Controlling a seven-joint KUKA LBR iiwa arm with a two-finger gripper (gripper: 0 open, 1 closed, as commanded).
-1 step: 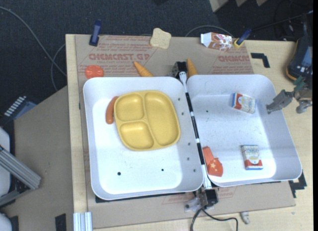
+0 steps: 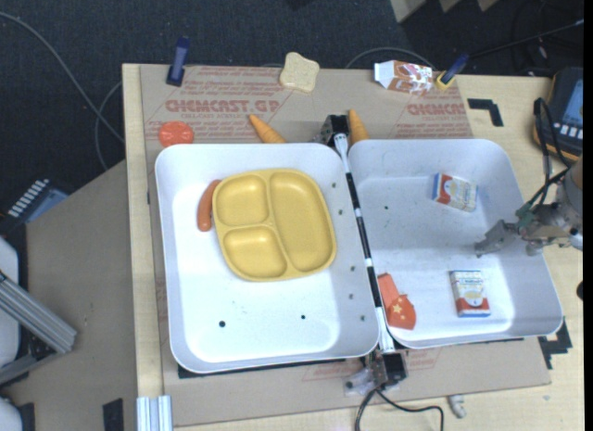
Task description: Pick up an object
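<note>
The right bin [image 2: 519, 174] holds three small things. A white and blue carton [image 2: 454, 191] lies near its back. A red-labelled carton [image 2: 471, 292] lies towards its front right. A red packet [image 2: 396, 304] rests against its front left wall. My gripper [image 2: 489, 240] reaches in from the right and hangs low over the bin's right side, between the two cartons and apart from both. Nothing shows in its grasp.
The left bin [image 2: 185, 262] carries a yellow divided plate [image 2: 274, 223] with an orange sausage [image 2: 205, 207] beside it. Behind the bins lie a bread slice [image 2: 299, 71], two carrots [image 2: 267, 130], a red disc [image 2: 174, 133], a blue item [image 2: 178, 60] and a torn carton [image 2: 405, 75].
</note>
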